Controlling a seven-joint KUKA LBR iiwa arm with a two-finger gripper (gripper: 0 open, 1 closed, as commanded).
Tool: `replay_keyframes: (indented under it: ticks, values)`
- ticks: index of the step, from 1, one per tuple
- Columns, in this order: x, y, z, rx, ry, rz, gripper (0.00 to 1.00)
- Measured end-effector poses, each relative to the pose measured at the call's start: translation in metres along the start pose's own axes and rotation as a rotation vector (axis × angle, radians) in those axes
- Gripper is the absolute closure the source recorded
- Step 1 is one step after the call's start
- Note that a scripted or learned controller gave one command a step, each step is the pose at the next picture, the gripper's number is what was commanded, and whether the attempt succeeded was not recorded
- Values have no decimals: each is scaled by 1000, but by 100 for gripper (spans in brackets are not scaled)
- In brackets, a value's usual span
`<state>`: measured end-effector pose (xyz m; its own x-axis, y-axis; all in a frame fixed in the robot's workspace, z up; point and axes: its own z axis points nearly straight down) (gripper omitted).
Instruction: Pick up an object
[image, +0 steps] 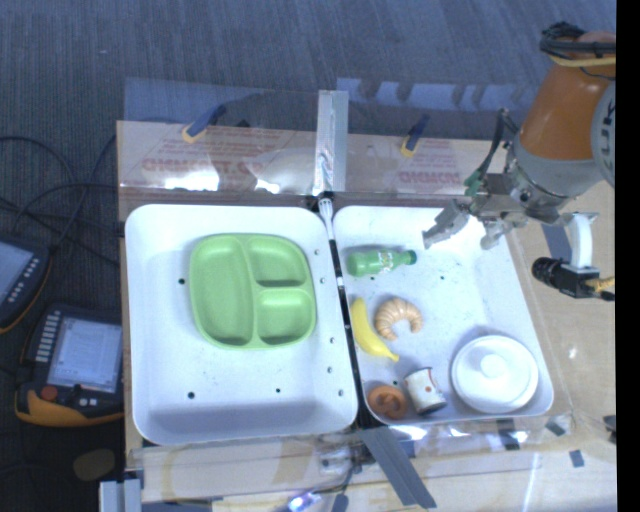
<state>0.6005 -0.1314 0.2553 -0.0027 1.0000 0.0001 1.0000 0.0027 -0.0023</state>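
The bottle (378, 261) is my likeliest pick: green, lying on its side at the far left of the right bin (500, 300), cap pointing right toward my gripper (467, 229). It lies apart from its neighbours, though its base is close to the wall between the bins. It looks small, smooth and round, so I judge it could roll if I close on it off-centre.

Just nearer lie the croissant (398, 316) and the banana (368, 332), the banana against the left wall. Nearer again, in the near left corner, an orange bowl (388, 401) touches a small cup (425, 390) lying on its side, and a white bowl (492, 373) sits in the near right corner. The left bin (150, 300) holds a green tray (252, 289) with three compartments.

I am at the approach step; nothing is picked yet. My gripper hangs over the far right part of the right bin, to the right of the bottle's cap. Its two pale fingers (441, 230) are spread apart with nothing between them. How high I am above the floor I cannot tell.

The next move, as I judge it, calls for shifting left over the bottle's body, turning the fingers to straddle it across its width, then dropping straight down before closing.
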Motion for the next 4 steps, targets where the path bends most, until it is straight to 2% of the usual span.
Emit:
replay_keyframes:
  ticks: [1,2,3,4]
  values:
    - [12,14,130,2,-1,-19,0]
    - [12,15,121,2,1,-19,100]
    - [15,12,154,0,-1,-217,100]
    - [15,13,154,0,0,-217,0]
